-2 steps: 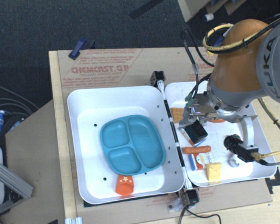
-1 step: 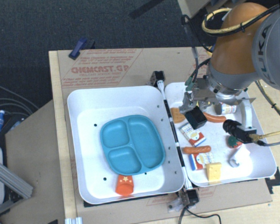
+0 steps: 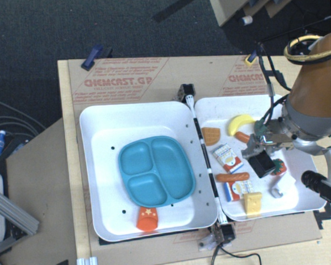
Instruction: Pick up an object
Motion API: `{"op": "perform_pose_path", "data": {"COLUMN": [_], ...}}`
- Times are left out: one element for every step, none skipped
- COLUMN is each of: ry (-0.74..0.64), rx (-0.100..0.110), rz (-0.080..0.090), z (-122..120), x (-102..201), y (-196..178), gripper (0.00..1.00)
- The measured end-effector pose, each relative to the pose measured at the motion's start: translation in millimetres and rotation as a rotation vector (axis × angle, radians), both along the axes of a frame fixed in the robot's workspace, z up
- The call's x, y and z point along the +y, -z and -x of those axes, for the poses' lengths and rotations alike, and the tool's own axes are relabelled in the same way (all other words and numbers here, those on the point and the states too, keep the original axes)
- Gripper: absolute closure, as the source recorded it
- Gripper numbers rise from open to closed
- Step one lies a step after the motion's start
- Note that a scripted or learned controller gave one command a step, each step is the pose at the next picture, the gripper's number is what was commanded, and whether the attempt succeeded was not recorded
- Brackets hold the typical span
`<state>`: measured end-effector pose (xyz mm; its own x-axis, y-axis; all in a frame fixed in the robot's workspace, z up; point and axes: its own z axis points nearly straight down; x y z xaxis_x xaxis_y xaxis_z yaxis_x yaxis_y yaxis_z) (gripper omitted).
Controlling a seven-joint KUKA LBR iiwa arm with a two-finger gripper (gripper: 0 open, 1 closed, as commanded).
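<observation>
Bench: two shallow white bins are being borne side by side on a brown board; the left bin point(image 3: 95, 160) is sitting in the middle of the frame; the right bin point(image 3: 302, 204) is sitting toward the right edge.
Left bin: a blue divided plate point(image 3: 156, 171) is being kept in its middle; an orange cup with a star point(image 3: 148, 219) is lying just below the plate, near the lower wall.
Arm: the grey arm with the orange band point(image 3: 315, 88) is reaching in from the right of the frame, above the right bin.
Gripper: the gripper point(image 3: 258, 146) is being held over the middle of the right bin; whether it is apart or together cannot be told, because it is being seen from above and partly hidden by the wrist.
Things nearest the gripper: a small orange sausage point(image 3: 242, 136) is lying just to its left; a yellow banana point(image 3: 241, 123) is lying above that sausage; a red and green thing point(image 3: 278, 168) is lying to its lower right.
Left part of the right bin: a brown bread piece point(image 3: 211, 135) is lying near the upper left corner; a white and red carton point(image 3: 227, 157) is lying below it; a long red sausage point(image 3: 232, 177) is lying crosswise under the carton.
Lower part of the right bin: a blue and red carton point(image 3: 229, 192) is lying beside a yellow cheese block point(image 3: 253, 202); a small grey thing point(image 3: 276, 193) is lying to the right of them.
</observation>
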<state>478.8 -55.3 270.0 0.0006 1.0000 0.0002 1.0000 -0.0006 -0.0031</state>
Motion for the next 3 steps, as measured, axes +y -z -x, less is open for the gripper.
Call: {"op": "perform_pose_path", "data": {"ry": [0.000, -0.002, 0.000], "rx": [-0.004, 0.000, 0.000], "rz": [0.001, -0.002, 0.000], "z": [-73.0, -76.5, -28.8], "x": [-36.7, 36.7, 9.3], "y": [6.2, 20.8, 4.7], "gripper": [1.00, 1.00, 1.00]}}
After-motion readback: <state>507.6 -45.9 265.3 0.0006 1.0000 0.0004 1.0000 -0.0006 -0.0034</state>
